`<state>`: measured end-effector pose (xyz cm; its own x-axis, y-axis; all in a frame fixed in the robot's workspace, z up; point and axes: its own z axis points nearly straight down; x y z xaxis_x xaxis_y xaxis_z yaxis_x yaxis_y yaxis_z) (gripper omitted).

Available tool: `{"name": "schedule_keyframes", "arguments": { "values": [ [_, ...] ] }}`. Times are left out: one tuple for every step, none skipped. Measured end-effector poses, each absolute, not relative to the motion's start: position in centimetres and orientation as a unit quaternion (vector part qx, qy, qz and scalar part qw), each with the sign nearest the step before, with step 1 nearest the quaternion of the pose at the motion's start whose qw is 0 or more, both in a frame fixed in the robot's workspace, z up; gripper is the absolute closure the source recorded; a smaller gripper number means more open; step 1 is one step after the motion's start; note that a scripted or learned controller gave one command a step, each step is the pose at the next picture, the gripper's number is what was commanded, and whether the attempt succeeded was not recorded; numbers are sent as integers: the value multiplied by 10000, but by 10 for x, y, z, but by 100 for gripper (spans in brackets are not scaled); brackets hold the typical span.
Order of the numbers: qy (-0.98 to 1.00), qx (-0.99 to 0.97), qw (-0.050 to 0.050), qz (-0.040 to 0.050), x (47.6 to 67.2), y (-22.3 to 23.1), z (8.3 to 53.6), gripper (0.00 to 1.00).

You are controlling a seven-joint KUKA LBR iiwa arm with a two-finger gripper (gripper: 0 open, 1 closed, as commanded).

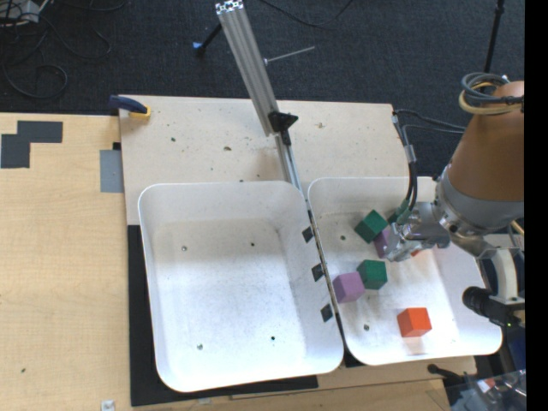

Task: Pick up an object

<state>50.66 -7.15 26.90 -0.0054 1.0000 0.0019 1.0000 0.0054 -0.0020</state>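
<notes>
Step in hand: the grasp attempt. The gripper [401, 240] is low in the right bin [462, 336], over a purple block [383, 243] just beside a green cube [371, 226]. Whether the fingers are released or clenched cannot be told. Judged next: confirm a hold on the block, then lift straight up.

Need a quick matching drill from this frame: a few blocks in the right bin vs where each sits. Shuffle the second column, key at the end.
Things:
1. orange block
2. purple block near the divider
3. upper green block
4. lower green block

Places in the right bin:
A. farthest toward the back wall
B. alone near the front edge
C. just right of the purple block at the divider
D. closest to the divider between the bins

Pairs: 1-B, 2-D, 3-A, 4-C
</notes>
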Motion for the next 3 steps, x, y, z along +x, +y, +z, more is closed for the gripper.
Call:
{"name": "schedule_keyframes", "arguments": {
  "values": [
    [-7084,-7058,22,8,503,-23,259,100],
    [-7085,-7057,26,15,503,29,245,100],
    [-7085,-7057,28,19,506,75,234,100]
  ]
}}
